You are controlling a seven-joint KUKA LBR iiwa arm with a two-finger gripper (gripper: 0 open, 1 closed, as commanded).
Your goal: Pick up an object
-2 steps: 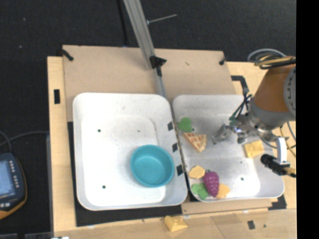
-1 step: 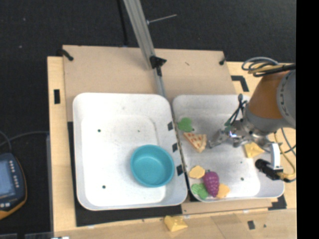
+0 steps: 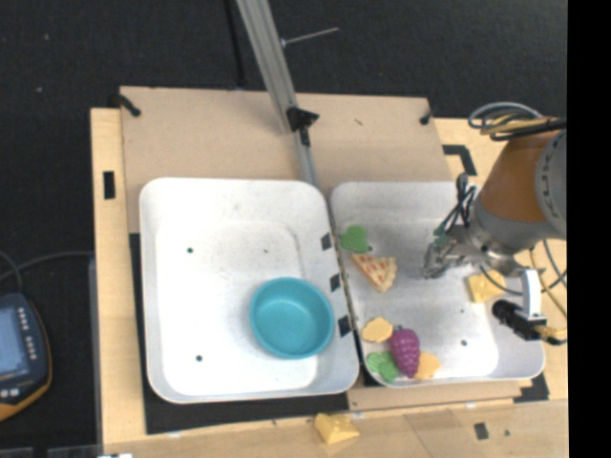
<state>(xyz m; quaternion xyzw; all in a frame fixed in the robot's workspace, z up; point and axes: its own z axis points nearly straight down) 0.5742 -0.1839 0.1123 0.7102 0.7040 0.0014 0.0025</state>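
Two shallow white plastic bins w/ rounded corners sit side by side on a tan table. Left bin: one smooth, round teal bowl near its lower-right corner. Right bin: green leafy piece and textured wedge-shaped pizza slice by the left wall; at the front, a knobbly purple grape bunch touching a yellow lump, a green piece and an orange piece. A yellow block lies near the right wall. Grey arm w/ orange band enters from the right; pincer is low over the bin's bare middle, nothing betw. its tips; released or clenched: cannot tell. A yellow wedge lies on the table in front of the bins.
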